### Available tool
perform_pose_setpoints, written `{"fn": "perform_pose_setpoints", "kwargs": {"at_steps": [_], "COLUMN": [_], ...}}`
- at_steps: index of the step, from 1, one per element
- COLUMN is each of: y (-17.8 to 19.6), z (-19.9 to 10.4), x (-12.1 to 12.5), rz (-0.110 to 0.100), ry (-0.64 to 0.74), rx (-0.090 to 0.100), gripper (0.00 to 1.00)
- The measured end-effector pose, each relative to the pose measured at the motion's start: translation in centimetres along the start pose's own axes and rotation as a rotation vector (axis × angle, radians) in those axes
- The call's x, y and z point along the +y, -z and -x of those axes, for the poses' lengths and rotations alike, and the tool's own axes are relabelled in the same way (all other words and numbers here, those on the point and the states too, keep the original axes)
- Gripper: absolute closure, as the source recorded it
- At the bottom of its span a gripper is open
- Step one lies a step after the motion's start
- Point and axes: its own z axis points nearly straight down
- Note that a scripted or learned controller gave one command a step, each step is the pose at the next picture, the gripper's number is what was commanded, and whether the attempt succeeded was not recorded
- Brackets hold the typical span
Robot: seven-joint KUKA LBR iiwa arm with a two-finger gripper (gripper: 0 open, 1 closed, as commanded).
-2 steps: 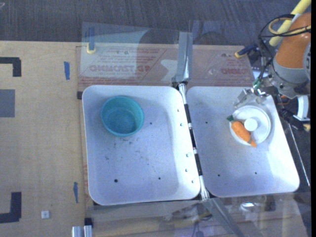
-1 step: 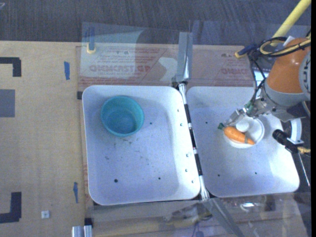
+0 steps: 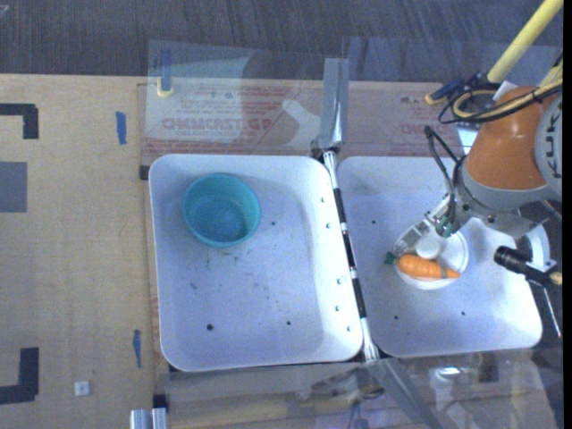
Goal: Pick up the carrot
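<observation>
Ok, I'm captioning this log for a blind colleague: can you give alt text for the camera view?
An orange carrot with a green top lies on a small white plate in the right white bin, with the arm's two-finger gripper just above it. A round teal bowl sits in the left white bin.

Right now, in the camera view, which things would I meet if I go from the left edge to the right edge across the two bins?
Left bin → blue bowl → right bin → carrot, lying on a small white dish → orange band of the arm.
</observation>
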Motion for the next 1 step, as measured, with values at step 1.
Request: {"fn": "perform_pose_setpoints", "kwargs": {"at_steps": [1], "y": [0.17], "z": [-4.73], "x": [-2.11], "rz": [0.003], "ry": [0.152], "rx": [-0.003], "gripper": [0.0]}}
